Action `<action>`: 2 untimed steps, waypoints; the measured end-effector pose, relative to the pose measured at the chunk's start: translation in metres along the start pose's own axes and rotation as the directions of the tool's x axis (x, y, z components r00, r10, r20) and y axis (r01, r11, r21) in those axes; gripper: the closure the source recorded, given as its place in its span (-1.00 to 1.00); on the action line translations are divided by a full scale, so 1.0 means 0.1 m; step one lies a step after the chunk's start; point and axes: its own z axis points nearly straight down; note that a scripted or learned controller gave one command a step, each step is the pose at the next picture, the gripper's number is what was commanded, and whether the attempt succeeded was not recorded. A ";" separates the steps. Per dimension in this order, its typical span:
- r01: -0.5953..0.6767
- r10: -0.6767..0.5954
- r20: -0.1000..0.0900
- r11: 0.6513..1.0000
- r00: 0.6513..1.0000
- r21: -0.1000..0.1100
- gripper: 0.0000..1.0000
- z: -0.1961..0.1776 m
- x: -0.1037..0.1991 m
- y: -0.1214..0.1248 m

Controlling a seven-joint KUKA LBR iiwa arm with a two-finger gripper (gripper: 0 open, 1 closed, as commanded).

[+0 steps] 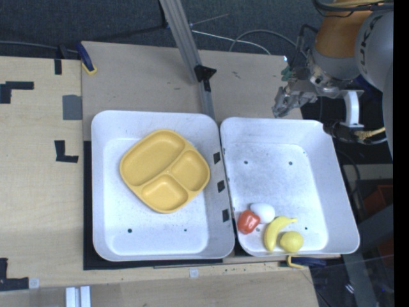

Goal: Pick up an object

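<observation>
You are seeing the gripper [285,105] hovering beyond the right bin's [319,165] far edge; I cannot tell its state. The banana [276,231], lemon [291,241], white egg [262,211] and red piece [248,222] are clustering at that bin's near edge.

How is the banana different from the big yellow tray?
The banana is small and curved; the yellow tray is much bigger, flat and split into three compartments. The banana lies in the right bin, crowded against a red piece, a white piece and a small yellow fruit; the tray sits alone in the left bin. Both are yellow.
</observation>
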 end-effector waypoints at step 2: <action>0.004 -0.004 -0.002 1.000 1.000 0.009 1.00 0.16 1.04 -0.57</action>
